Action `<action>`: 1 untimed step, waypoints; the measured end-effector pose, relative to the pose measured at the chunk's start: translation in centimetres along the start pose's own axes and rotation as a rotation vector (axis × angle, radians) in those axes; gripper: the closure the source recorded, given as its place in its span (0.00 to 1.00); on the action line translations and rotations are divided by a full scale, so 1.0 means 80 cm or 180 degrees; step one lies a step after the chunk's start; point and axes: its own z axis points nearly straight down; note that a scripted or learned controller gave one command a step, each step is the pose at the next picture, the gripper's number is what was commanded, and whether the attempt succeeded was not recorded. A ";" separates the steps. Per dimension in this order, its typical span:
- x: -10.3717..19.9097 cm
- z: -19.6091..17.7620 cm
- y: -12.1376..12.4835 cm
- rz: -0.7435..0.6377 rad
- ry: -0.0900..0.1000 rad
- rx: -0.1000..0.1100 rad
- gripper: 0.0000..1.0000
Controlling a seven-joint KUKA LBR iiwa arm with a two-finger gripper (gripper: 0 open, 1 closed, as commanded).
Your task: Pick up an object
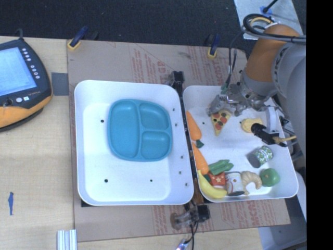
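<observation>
My gripper [225,106] hangs low over the back of the right bin [204,96], at the end of the grey arm with the orange band [270,48]. A toy pizza slice [219,122] lies directly below it, its wide end touching or just under the gripper's tip. An orange carrot [193,125] lies along the bin's left wall. A yellow toy [251,124] rests to the right of the gripper. Toward the front lie a second carrot [201,160], green pods [220,166], a banana [209,188], a small can [260,155] and a green lime [269,177].
The left bin [88,155] holds a blue divided plate [139,129]. A control pendant with a screen [18,82] sits on the bench at far left. Clamps [78,38] pin the cardboard sheet at the back, and the arm's body crowds the right bin's right side.
</observation>
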 end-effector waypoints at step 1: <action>-0.001 -0.015 0.000 -0.0006 0.0004 0.0014 1.00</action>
